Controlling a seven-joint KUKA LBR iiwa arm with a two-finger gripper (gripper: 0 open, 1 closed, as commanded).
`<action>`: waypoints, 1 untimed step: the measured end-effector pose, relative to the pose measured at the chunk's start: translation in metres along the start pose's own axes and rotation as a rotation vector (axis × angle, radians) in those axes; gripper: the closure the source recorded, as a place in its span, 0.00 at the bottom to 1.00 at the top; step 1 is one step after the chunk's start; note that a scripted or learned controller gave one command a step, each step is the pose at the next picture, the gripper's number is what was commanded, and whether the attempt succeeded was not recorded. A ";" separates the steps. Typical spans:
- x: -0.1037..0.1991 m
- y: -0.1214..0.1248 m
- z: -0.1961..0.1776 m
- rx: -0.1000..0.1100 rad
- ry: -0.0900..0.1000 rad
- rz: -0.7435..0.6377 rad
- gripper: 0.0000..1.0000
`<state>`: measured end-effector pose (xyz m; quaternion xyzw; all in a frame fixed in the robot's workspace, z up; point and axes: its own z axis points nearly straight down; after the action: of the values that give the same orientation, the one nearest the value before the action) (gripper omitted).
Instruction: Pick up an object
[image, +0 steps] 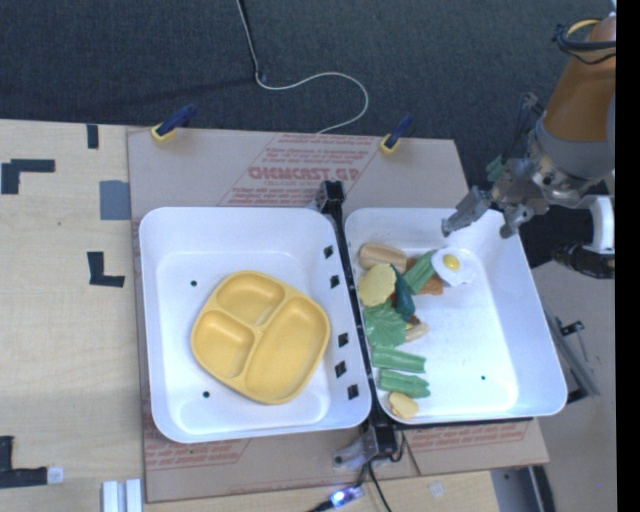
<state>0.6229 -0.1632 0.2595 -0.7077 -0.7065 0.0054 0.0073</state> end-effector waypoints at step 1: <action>0.001 0.002 -0.007 -0.012 -0.002 -0.003 0.00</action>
<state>0.6248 -0.1626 0.2663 -0.7065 -0.7077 0.0021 0.0025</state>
